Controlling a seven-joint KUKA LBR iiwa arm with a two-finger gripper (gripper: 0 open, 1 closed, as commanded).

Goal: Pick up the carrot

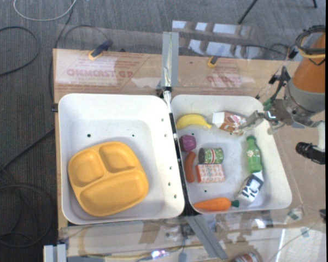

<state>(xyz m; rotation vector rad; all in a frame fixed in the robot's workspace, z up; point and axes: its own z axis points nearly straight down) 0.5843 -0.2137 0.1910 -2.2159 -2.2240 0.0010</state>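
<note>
From my screen I see the carrot [212, 204] lying flat at the front edge of the right bin [273, 141], its orange body pointing left and its small green end to the right. A black and white carton [251, 189] sits just beside that green end. A red box [210, 173] is a little behind the carrot, with a small gap between them. The claw [255, 119] is up at the far side of the same bin, near a small packet [228, 121] and a yellow banana [193, 121], well apart from the carrot. I cannot tell if the claw is released or clenched, and I see nothing between its tips. I think the carrot is a light toy, hard and smooth, so it may roll or slip. I would take hold across its fat middle, where it is widest. The bin wall is very close on the near side, so there is little room there. The left bin [82, 113] holds a yellow tray [107, 177].
</note>
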